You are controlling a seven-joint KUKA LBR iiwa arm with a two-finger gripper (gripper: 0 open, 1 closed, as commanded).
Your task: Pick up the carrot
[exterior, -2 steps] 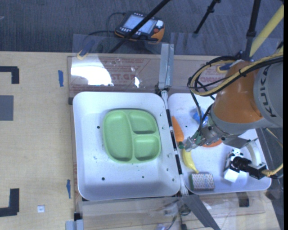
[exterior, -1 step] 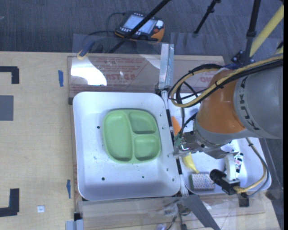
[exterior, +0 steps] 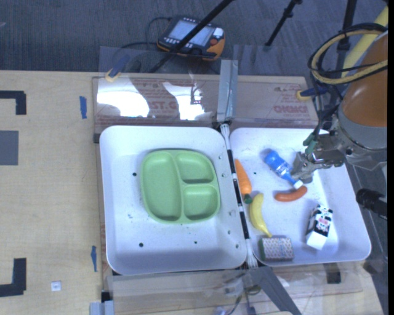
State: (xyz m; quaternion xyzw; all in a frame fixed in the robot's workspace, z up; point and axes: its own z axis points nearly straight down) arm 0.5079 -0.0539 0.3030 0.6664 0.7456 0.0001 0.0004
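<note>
While carrot hugs right bin's left wall, banana touching

Robot lab bench
You're at a test rig: two bins on a taped wooden bench, a pendant and tripod legs behind

The pale wooden tabletop carries two shallow white bins side by side: the left bin and, touching it along a shared edge, the right bin. Left of the left bin, black tape marks and small blue tape strips lie on the wood. Beyond the left bin, a clear sheet lies over brown cardboard.
</note>
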